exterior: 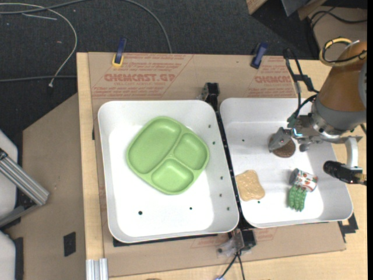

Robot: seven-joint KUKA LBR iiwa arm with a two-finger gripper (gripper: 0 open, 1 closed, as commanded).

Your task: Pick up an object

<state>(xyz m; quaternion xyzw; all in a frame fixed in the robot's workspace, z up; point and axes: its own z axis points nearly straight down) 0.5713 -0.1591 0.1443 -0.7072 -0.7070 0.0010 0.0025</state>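
The gripper (284, 141) sits low over the right bin (256, 118), directly above a round brown object (285, 150) near the bin's centre; its opening state cannot be determined from this angle. Also in the right bin — a tan flat piece (249, 185) at the left wall and a green-and-white item (299, 190) toward the front. The left bin (116, 214) holds a green divided plate (168, 154).

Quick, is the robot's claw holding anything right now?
Gripper: cannot be told. It sits low over a brown round object in the right bin, and no grasp is visible.
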